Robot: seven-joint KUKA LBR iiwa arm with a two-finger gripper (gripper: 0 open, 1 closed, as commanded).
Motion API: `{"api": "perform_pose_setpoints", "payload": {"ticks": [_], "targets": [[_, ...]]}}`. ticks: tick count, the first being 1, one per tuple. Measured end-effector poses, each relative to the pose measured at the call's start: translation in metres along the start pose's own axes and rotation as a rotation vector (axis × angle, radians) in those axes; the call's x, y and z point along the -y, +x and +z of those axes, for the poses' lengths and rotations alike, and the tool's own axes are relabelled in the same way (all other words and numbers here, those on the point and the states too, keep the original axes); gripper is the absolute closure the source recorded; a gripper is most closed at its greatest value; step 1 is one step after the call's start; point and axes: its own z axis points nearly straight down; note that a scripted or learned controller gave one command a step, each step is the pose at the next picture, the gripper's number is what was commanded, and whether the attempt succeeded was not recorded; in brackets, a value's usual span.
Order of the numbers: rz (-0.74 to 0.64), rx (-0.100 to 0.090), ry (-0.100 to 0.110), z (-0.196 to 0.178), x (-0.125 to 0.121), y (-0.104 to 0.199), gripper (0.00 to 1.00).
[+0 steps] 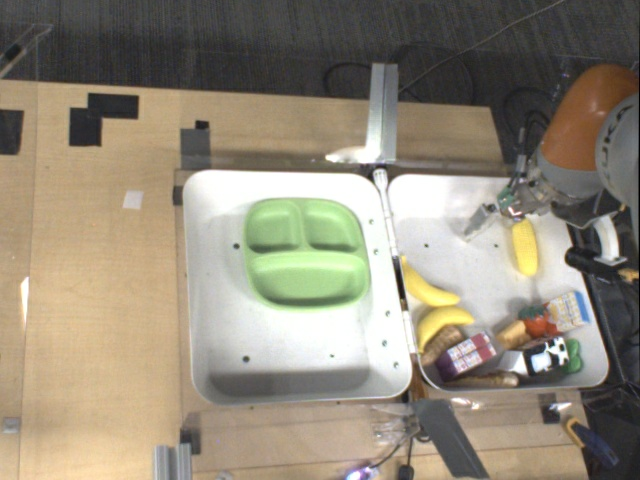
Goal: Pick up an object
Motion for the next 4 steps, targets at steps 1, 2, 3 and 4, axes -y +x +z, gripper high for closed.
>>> {"api": "perform_pose_setpoints", "payload": {"ticks": [1, 2, 3, 4], "targets": [[0.019, 0.014, -0.001, -0.001, 0.047, -0.002, 0.0], [0.107, 0.015, -0.005, -0.003, 0.102, 0.038, 0.0], [0.068, 0.019, -0.01, -0.004, 0.113, 0.08, 0.0], [-0.093, 0.015, -0.008, -0.002, 0.049, 0.118, 0.0]]}}
